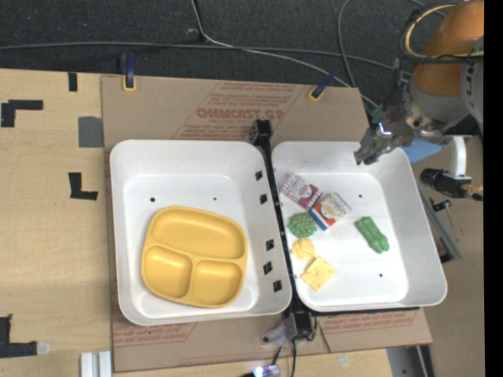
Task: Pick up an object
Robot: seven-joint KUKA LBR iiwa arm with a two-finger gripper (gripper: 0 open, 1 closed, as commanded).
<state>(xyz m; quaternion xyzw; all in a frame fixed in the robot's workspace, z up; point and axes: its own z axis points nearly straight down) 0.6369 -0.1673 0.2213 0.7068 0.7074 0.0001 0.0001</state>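
The jaws' spacing cannot be told from the camera view: the two-finger gripper (368,155) appears as a small dark tip at the upper right rim of the right bin, too small and shadowed to resolve, and no object is visible between its ends.

Left to right. A tan wooden bench top (47,210) carrying black tape marks lies under a brown printed cardboard sheet (236,108), which is clipped at its far edge. On the cardboard rests the left shallow white plastic bin (130,163); it holds a yellow three-compartment plastic tray (194,254) lying flat toward the near side of that bin. A black divider strip (271,210) separates the two bins where they touch.

The right shallow white plastic bin (409,234) contains the loose objects, grouped in its left half: a pink-and-white patterned packet (296,187) farthest from the viewer; just beside it a small red, white and blue carton (328,209); a round green knobbly toy (301,225) touching the carton's near-left end; a small yellow lump (302,248) just below that; and a pale yellow wedge-shaped block (317,273) nearest the viewer. A green elongated toy vegetable (372,234) lies apart, toward the bin's centre-right. All rest on the bin floor, well apart from the gripper.

The grey arm with orange band (448,45) enters from the upper right.
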